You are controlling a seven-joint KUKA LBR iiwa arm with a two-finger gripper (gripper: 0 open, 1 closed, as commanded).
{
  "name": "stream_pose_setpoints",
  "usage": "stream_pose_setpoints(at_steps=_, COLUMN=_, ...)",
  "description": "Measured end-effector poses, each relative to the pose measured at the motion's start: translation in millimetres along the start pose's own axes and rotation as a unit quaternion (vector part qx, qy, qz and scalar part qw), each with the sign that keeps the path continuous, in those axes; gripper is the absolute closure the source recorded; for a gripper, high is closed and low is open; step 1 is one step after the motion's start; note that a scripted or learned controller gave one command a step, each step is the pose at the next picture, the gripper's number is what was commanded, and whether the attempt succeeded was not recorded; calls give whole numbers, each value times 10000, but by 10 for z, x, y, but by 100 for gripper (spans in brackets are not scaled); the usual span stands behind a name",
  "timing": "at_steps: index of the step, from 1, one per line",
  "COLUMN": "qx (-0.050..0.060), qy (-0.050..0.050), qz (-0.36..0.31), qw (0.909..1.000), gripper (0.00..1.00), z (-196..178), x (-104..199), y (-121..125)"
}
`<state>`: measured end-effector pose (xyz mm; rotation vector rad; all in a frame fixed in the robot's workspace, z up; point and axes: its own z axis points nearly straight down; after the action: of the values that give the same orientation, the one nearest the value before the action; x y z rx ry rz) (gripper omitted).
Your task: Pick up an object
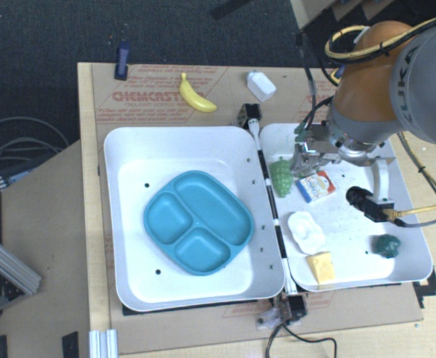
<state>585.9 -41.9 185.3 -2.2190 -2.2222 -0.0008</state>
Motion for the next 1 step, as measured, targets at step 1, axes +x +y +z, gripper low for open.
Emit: stream_pose_setpoints(at_steps=1, qx=8, qy=-6, qz=15, qw=10000, gripper=100, z=7, x=-398, y=-369)
